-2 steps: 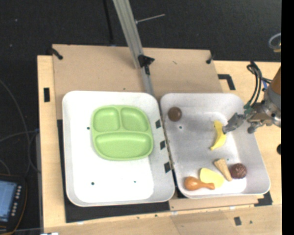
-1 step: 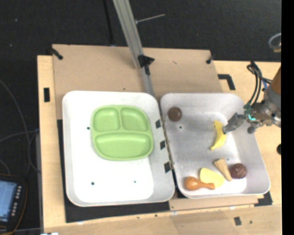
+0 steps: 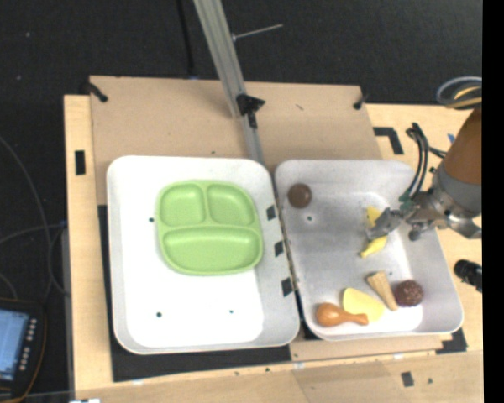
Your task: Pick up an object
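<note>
Your gripper [image 3: 392, 219] sits low over the right bin [image 3: 336, 250], near its right wall, with the grey wrist and the orange band of the arm [image 3: 462, 170] reaching in from the right edge. You cannot tell from this angle whether it is clenched or released; the dark metal at its tip is too small and blurred to read. It is just beside, perhaps touching, a yellow object [image 3: 374, 246], which lies in two visible bits, one small piece above and a longer one slanting below the tip. Nothing shows clearly that the yellow object is grasped.

Look lower in the same bin and you find a tan cone-shaped piece [image 3: 382, 289] lying tilted, touching or nearly touching a dark reddish-brown ball [image 3: 409, 292] to its right. Left of those lies a pale yellow wedge [image 3: 360, 302], and against it an orange, pear-shaped item [image 3: 334, 314] close to the bin's front wall. A brown round object [image 3: 299, 196] rests apart from the rest, near the bin's upper left corner.

Your left bin [image 3: 134, 309] holds a green divided plate [image 3: 209, 228] with three compartments, lying flat in its upper half.

No brand, label or writing can be read on any object. A small screen [image 3: 7, 339] glows blue at the lower left, off the bench; its content is too small to read.
</note>
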### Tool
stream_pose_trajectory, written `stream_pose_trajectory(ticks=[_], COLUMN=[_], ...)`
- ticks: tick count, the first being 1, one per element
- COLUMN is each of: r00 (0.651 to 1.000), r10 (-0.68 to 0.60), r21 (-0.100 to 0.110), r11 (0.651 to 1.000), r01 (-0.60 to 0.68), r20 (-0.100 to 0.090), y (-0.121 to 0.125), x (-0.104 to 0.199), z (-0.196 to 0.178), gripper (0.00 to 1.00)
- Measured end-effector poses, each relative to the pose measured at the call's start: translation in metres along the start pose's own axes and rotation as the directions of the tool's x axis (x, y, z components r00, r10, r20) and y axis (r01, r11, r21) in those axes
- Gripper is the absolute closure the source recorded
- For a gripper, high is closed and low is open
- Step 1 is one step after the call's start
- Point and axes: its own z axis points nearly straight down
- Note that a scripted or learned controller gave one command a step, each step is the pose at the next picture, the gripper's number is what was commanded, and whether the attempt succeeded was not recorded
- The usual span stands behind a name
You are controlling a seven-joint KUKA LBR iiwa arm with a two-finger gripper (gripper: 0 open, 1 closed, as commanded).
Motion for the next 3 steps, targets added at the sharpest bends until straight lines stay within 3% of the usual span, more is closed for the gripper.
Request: stream_pose_trajectory(ticks=[1, 2, 3], r00=[1.0, 1.0, 1.0], r10=[0.003, 0.004, 0.007], r21=[0.002, -0.003, -0.006], r11=[1.0, 1.0, 1.0], r01=[-0.003, -0.004, -0.007], r20=[-0.001, 0.001, 0.002], y=[-0.001, -0.001, 0.0], x=[0.003, 0.001, 0.0], z=[0.063, 0.065, 0.054], gripper=[0.0, 0.0, 1.0])
